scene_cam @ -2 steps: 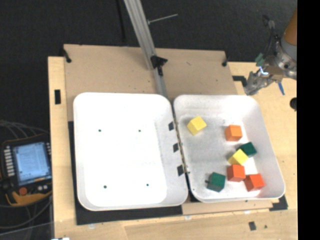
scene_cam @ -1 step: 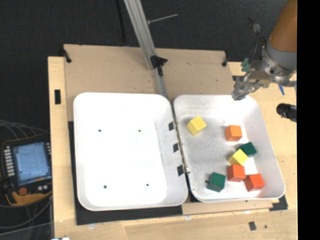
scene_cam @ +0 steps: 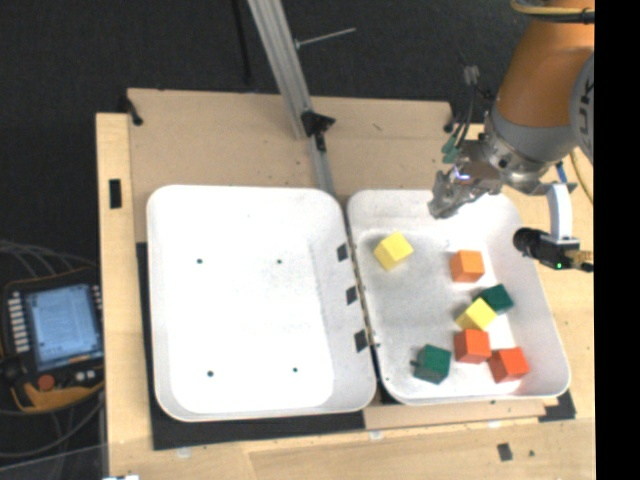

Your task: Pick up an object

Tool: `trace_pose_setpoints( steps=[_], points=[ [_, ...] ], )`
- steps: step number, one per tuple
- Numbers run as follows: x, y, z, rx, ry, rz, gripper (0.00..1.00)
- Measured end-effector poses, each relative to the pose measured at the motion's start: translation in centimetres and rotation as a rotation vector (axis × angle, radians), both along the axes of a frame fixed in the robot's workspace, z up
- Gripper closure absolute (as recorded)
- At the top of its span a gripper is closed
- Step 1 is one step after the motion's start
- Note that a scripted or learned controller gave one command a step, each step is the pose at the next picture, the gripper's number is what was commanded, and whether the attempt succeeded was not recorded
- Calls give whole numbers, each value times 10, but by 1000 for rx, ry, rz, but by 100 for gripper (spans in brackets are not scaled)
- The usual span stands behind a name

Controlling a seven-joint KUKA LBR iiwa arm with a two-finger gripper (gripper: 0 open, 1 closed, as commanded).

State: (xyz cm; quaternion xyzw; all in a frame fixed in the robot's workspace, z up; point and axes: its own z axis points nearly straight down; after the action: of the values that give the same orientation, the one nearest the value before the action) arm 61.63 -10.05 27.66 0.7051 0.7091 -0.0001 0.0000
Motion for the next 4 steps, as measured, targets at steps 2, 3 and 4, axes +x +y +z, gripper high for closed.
trace_pose_setpoints(
  steps=[2, 3, 4],
  points=[
    [-42, 82, -25, 0, 1, 0, 100],
    [-60, 129, -39, 1, 1, 0, 100],
    [-84, 169, -42, 1, 1, 0, 100]
  ],
)
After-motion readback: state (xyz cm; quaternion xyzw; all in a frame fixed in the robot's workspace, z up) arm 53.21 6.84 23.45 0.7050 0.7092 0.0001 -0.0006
